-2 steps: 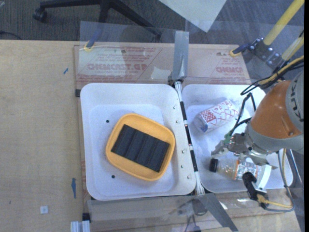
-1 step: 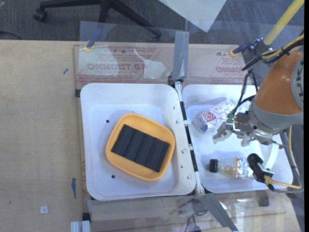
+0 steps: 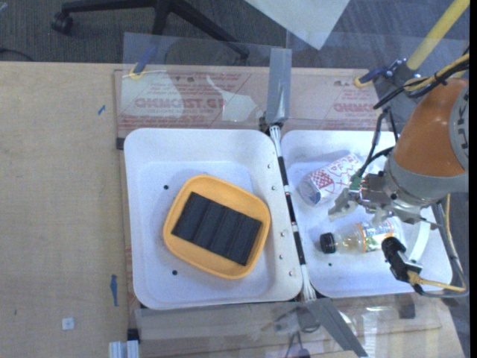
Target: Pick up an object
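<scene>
Camera view, looking down at a slant on a tan counter [image 3: 59, 200] carrying two shallow white bins side by side. Left bin [image 3: 145, 155] holds a yellow-orange tray [image 3: 175, 230], tilted in plan, with a dark ribbed black block [image 3: 220, 227] lying inside it. Right bin [image 3: 328, 271] holds two items: a paper cup [image 3: 328, 177] with red-and-white pattern, lying on its side, mouth toward the divider between the bins; below it a small clear bottle [image 3: 350, 240] with a black cap, also on its side, cap pointing left. Cup and bottle near each other, not touching. The arm [image 3: 432, 140], grey with an orange band, reaches in from the right over the right bin. The pincer [image 3: 363, 203] sits low between cup and bottle, just above the bottle's body; whether its jaws are apart or closed cannot be told, and nothing is seen gripped in it. Cables trail off the wrist. Beyond the counter, an office chair base [image 3: 160, 10] on the floor.
</scene>
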Robot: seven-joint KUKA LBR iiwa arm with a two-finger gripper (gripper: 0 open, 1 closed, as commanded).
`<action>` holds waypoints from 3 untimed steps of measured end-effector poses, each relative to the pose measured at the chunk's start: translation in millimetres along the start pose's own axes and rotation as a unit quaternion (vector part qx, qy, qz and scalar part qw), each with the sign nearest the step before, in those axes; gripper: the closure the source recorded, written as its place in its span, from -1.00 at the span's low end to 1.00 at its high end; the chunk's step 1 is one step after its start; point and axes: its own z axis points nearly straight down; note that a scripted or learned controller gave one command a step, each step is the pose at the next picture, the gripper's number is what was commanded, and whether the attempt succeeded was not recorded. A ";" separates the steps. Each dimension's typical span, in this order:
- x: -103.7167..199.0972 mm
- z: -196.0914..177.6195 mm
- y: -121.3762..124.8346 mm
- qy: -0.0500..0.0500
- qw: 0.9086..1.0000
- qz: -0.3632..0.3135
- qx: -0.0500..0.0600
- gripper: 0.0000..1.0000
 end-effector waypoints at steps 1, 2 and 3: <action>13.0 -21.4 -28.0 0.001 0.999 -0.047 0.001 -1.00; 10.4 0.4 -25.4 0.001 1.000 -0.016 0.002 -1.00; -7.0 14.6 41.8 0.000 1.000 -0.025 0.000 -1.00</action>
